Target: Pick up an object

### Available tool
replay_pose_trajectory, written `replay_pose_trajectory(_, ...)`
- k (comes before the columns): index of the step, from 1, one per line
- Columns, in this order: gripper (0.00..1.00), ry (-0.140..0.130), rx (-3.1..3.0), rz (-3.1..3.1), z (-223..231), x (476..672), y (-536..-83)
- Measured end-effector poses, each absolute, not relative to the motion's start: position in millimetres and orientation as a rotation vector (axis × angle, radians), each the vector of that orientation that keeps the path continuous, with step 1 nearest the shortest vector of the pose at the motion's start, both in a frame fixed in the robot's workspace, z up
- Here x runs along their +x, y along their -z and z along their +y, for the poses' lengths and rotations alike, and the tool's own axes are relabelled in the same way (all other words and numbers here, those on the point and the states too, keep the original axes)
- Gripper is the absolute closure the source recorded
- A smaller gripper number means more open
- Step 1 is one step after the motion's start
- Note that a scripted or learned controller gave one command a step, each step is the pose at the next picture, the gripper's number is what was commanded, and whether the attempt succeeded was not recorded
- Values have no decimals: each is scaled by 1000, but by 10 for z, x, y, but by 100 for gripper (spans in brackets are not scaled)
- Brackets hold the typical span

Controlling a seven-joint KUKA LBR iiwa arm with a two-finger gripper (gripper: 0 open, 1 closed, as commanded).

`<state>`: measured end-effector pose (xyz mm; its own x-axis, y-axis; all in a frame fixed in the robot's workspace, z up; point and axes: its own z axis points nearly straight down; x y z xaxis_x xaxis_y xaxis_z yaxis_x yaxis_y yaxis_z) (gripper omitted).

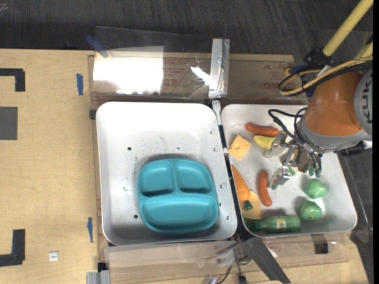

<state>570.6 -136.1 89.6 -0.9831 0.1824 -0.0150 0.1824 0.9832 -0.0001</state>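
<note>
The left bin (112, 129) holds a teal tray (176, 195), while over the right bin (349, 209) the gripper (283, 173) hangs among toy food, beside a red sausage (264, 189) and two green pears (315, 188), nothing visibly between its fingers.

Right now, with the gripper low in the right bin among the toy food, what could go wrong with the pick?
1. The gripper hangs between several close pieces: a red sausage, a yellow piece and a green piece. It may close on none, or push them aside.
2. The orange carrot and the green bottle lie against the right bin walls, so a grasp there may hit the wall.
</note>
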Motion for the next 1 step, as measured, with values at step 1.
replay_pose_trajectory(1, 0, 2, 178, 3126, -949, 5052, -903)
